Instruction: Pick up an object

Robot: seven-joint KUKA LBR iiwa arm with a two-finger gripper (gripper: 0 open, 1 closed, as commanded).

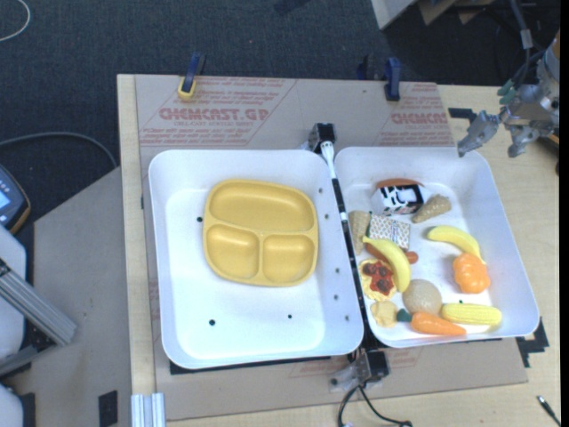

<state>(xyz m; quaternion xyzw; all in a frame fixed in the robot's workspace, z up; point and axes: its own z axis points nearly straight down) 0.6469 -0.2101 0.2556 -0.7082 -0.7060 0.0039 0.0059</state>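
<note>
The gripper [493,140] is being held, fingers spread and empty, above the right bin's [507,229] far corner.

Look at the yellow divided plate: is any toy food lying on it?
No. The yellow divided plate sits bare in the left bin; the toy food lies in the right bin.

The gripper [494,140] is pale grey metal with two slim fingers [468,138], under dark cables.
</note>
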